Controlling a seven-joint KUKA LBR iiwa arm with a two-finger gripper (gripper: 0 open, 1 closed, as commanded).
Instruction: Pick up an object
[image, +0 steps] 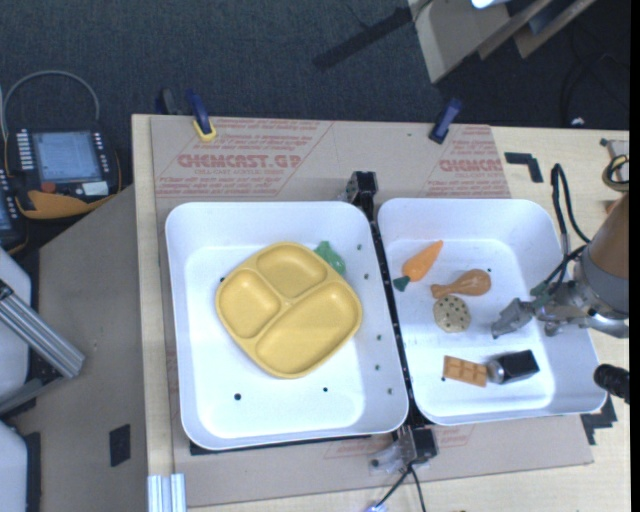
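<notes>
Red print on the bench's (300, 150) board sheet reads "CHEMCAST G.P" above the left bin (190, 300), with a cut-off repeat of it above the right bin (470, 212); the smaller lines under it are too small to read. Pendant with lit screen (62, 160) at far left, text unreadable. Arm enters from the right edge, wrist low over the right bin's right side, claw (512, 318) pointing left, hovering inside the bin; can't tell whether its fingers are spread or closed, nothing seen between them. Right bin contents: toy carrot (423, 259) at top, tilted; toy chicken drumstick (463, 285) just below it; round speckled cookie (451, 315) below that; brown waffle-like bar (465, 371) near the bottom, touching a small black block (516, 366) on its right. Claw sits between drumstick and black block, near but apart from both. Left bin holds a yellow three-compartment plate (289, 308), tilted diagonal, with a green piece (331, 257) sticking out at its upper right edge. Blue clamps (199, 108) at the board's top edge.
</notes>
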